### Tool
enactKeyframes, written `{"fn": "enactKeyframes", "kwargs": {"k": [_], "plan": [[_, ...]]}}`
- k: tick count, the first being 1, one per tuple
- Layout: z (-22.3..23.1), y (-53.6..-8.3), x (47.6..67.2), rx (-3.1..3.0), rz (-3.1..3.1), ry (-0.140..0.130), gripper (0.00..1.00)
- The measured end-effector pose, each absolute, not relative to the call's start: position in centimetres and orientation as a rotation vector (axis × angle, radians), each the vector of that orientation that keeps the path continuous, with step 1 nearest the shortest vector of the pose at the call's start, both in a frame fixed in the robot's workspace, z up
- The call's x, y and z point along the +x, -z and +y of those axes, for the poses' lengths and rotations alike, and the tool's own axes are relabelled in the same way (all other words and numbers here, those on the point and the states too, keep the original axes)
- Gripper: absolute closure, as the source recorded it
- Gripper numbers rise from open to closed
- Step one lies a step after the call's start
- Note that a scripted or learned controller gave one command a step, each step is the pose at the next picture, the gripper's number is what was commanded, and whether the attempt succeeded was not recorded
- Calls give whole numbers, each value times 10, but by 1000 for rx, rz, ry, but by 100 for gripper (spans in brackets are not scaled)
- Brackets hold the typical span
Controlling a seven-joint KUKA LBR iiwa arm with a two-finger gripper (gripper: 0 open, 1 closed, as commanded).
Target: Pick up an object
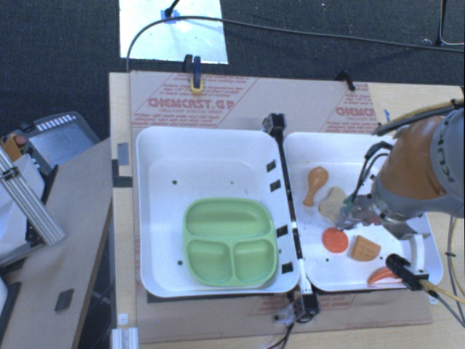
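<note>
The two-finger gripper (352, 214) hangs low in the right white bin (320, 147), its tip at the pale tan flat piece (333, 202); whether it grips cannot be told. Candidates cluster there (orange-tan drumstick (314, 185), red round disc (335, 240), orange wedge (365, 249)), so the arm reaches here. The green sectioned plastic tray (230, 241) sits in the left bin.

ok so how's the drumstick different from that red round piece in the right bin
The drumstick is tan-orange and long, with a narrow end and a bulbous end; the red round piece is a red disc. The drumstick lies toward the far side of the right bin, apart from the tool; the red piece sits just below the tool. Both rest on that bin's floor.
</note>
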State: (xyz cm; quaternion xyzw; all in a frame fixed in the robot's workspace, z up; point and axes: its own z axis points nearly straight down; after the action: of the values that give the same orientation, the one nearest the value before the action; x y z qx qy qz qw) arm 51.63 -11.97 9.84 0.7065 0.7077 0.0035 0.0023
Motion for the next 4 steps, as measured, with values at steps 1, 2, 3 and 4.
{"fn": "enactKeyframes", "kwargs": {"k": [1,2,3,4], "plan": [[-123,-142,520,2214,2222,-5,100],[-113,-199,522,2211,2222,-7,100],[-109,-245,530,2211,2223,-7,100],[-62,-249,548,2210,2231,-6,100]]}}
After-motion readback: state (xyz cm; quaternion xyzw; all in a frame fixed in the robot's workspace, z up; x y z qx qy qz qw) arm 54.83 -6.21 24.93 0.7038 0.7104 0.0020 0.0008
